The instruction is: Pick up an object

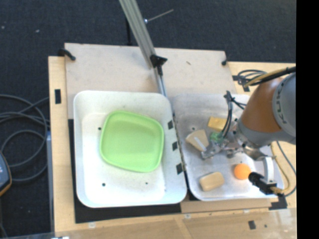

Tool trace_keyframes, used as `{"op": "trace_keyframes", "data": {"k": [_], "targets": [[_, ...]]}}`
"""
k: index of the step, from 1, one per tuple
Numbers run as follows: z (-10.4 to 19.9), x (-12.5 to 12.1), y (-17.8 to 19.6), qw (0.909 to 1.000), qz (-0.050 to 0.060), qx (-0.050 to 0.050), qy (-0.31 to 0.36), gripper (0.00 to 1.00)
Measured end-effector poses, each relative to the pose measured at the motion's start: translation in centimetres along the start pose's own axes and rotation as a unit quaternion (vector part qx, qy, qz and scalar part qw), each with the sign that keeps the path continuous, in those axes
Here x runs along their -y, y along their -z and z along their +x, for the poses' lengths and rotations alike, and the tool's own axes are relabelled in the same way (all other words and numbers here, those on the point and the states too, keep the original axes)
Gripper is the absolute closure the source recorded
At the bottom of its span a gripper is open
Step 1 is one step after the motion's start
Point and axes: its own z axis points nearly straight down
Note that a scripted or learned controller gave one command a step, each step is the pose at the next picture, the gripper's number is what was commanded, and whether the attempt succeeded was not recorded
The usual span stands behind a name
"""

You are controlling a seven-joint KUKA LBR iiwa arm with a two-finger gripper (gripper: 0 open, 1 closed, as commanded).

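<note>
Objects lie in the right bin (199,106), in the right half of the frame: a yellow block (217,123) toward the upper middle of the bin, a tan wedge (197,139) left of centre, a tan block (212,181) near the bin's lower edge, and an orange ball (241,171) at lower right, just right of the tan block. The arm (266,111), grey with an orange band, comes in from the right edge of the frame and bends down over the bin. Its hand (212,148) sits at the bin's centre, just right of the wedge and below the yellow block, above the tan block and up-left of the ball. The metal parts at the tip are small and blurred, so I cannot tell how the hand is set, nor whether it touches the wedge.

The left bin (84,113) fills the centre-left of the frame and holds a green plate (132,141), lying flat, slightly turned, near the bin's middle. Both bins rest side by side on the worktop (109,66), a pale board. A grey metal pole (137,24) slants from the top of the frame down to the gap between the bins. Black cables (20,128) loop over the dark floor at the left edge.
</note>
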Motion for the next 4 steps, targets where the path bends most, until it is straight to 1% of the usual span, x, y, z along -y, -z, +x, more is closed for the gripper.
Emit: {"op": "trace_keyframes", "data": {"k": [1, 2, 3, 4], "targets": [[-0.1, -0.1, 1.2, 1.0000, -0.002, 0.000, -0.001, 1.00], [0.5, -0.1, 7.2, 1.0000, -0.003, 0.000, 0.000, 1.00], [0.3, -0.8, 13.3, 1.0000, -0.003, 0.000, 0.000, 1.00], [0.3, -0.9, 16.4, 1.0000, -0.002, 0.000, 0.000, 1.00]]}}
